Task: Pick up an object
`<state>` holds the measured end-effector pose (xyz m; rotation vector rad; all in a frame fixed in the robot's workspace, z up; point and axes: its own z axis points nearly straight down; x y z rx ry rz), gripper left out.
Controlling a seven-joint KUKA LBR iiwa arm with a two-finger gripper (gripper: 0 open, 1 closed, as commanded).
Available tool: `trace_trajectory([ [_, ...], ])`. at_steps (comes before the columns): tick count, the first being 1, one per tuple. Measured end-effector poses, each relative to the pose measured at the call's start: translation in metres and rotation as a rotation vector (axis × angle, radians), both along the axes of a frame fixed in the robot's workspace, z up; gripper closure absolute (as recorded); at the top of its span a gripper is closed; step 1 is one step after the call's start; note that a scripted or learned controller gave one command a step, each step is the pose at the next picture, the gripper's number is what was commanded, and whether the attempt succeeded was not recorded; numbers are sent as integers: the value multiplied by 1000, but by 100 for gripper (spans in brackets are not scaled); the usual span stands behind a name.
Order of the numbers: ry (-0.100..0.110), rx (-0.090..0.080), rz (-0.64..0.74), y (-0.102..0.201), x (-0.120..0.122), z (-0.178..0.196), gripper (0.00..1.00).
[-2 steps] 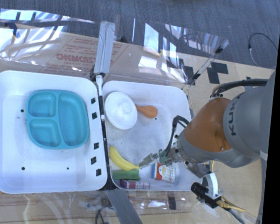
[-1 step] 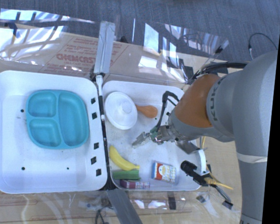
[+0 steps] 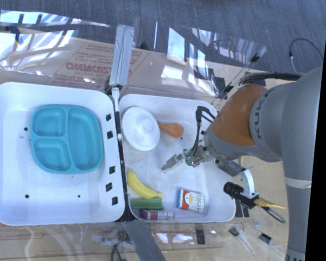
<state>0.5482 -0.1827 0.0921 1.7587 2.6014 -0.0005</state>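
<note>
Arm (image 3: 278, 121) bent low over right bin (image 3: 154, 106)

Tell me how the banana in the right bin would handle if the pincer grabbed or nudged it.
The banana looks smooth and glossy, so it may slip. Its curved shape would likely pivot rather than roll when pushed. It lies against the green block, which may crowd a grasp.

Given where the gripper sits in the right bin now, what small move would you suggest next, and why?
I'd probably lower the gripper straight down a little and then reassess. It hangs over a bare patch of the right bin, with nothing visible between its fingers. The small carton and the banana lie toward the bin's near edge, so shifting toward the carton first may serve better.
</note>
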Motion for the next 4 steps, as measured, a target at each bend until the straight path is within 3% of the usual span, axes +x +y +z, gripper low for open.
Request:
trace_trajectory([
  [1, 2, 1, 64, 44, 36, 0, 0],
  [2, -4, -2, 123, -25, 109, 133, 0],
  [3, 1, 1, 427, -13, 110, 0, 0],
  [4, -1, -1, 432, -12, 111, 11, 100],
])
